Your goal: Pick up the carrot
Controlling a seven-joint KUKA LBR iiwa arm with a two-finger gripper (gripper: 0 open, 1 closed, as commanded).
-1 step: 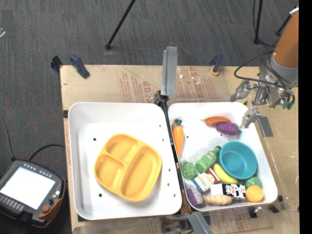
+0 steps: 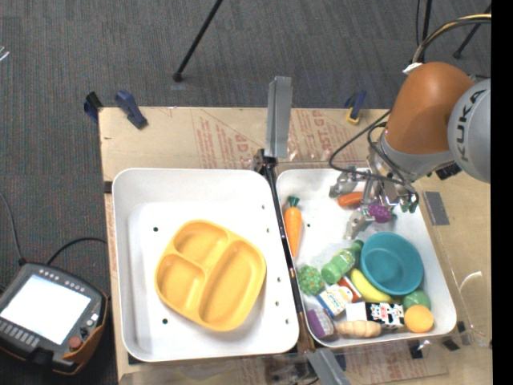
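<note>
Here the gripper (image 2: 370, 207) hangs low over the far part of the right bin (image 2: 442, 283), tangled in cables and metal parts; whether it is apart or together I cannot tell. Just beside it lie a purple toy (image 2: 380, 212) and a small red-orange piece (image 2: 350, 200), too blurred to name. The carrot (image 2: 293, 224) lies well apart from the gripper, along the right bin's left wall, its green top toward the table's far edge and its tip toward the near edge. Nearer the table's front sit a teal bowl (image 2: 392, 263), a green bottle (image 2: 341, 263), a banana (image 2: 369, 285) and other small toys. The left bin (image 2: 136, 215) holds a yellow divided plate (image 2: 210, 273).

The likely failure, as I judge it: the carrot hugs the wall, so one side of the gripper may strike the rim or skid off the tapered body, or a descent made where it hangs now would land on the purple toy instead
</note>
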